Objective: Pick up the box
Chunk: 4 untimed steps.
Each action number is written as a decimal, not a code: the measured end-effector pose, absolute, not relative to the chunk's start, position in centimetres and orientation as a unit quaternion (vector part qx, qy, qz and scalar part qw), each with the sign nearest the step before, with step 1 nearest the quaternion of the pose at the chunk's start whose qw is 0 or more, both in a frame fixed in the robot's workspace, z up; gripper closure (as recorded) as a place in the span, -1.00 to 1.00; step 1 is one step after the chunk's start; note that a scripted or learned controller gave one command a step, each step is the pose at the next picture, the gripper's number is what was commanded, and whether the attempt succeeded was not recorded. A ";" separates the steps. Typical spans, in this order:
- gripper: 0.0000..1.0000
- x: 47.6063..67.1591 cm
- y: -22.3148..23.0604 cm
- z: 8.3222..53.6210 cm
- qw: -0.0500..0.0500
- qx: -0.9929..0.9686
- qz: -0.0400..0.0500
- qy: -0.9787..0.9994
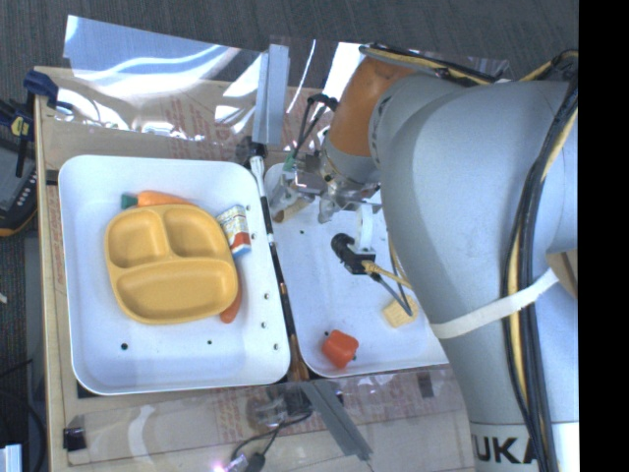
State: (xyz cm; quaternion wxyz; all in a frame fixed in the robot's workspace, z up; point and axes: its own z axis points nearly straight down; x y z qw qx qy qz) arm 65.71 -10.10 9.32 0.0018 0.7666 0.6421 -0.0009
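- Box (234, 228): small and labelled, lying in the left bin (88, 342) against the yellow divided plate (172, 264), close to the bin's right wall.
- Its long axis runs roughly top to bottom, slightly tilted.
- Gripper (319, 187): low over the right bin's (324, 283) upper corner; box lies to its left across the bins' walls; grip state cannot be made out.

Two shallow white bins sit side by side: a left bin (79, 264) and a right bin (314, 293). The left one holds one yellow divided tray (172, 264), one small labelled can (234, 229), and what may be two orange pieces, mostly hidden under the tray. The right one holds one orange-red box (340, 347) and one small tan block (397, 313).
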 end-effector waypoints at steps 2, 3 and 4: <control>1.00 61.8 -8.1 19.3 -0.001 0.627 -0.001 0.779; -1.00 61.8 -8.1 19.3 -0.001 0.627 -0.001 0.779; -1.00 62.8 -12.4 10.5 0.004 0.676 0.002 0.737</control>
